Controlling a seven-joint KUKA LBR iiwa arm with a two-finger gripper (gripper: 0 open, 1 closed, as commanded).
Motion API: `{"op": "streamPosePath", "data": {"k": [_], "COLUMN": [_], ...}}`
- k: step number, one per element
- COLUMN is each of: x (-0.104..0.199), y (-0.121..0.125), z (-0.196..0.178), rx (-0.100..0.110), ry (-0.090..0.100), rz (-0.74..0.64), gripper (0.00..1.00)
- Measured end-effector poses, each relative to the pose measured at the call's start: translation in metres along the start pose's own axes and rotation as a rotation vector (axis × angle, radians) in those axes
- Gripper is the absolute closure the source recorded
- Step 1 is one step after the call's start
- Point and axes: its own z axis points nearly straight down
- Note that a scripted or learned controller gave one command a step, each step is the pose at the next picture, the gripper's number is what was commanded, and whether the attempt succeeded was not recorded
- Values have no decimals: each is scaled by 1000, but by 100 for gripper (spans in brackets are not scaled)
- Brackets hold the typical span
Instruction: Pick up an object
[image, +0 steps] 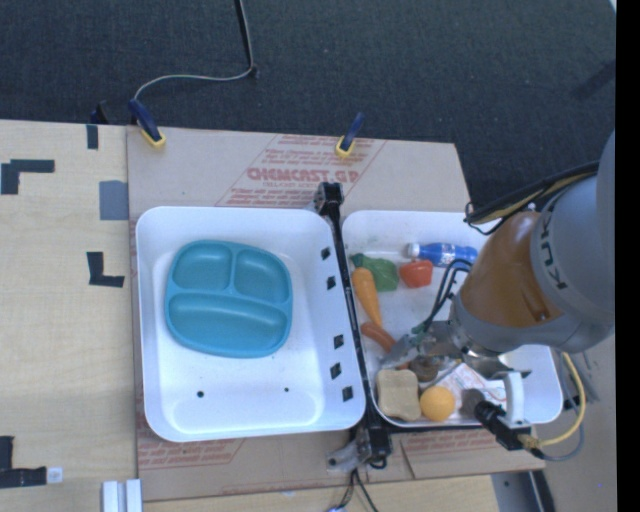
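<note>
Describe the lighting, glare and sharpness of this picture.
Camera view: even, soft lighting; faint shadows inside the shallow white left bin; mild sheen on the teal divided plastic plate; the whole frame slightly soft, so the small toy foods under the grey arm blur together.

Count: two white bins; one blue divided plate; one carrot; one orange ball; one bread slice; one bottle; two yellow clamps.
</note>
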Motion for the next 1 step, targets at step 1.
{"op": "streamPosePath", "data": {"k": [1], "x": [-8], "y": [70], "z": [-1], "rx": [-5], "ry": [-4], "rz": [0], "gripper": [0]}}
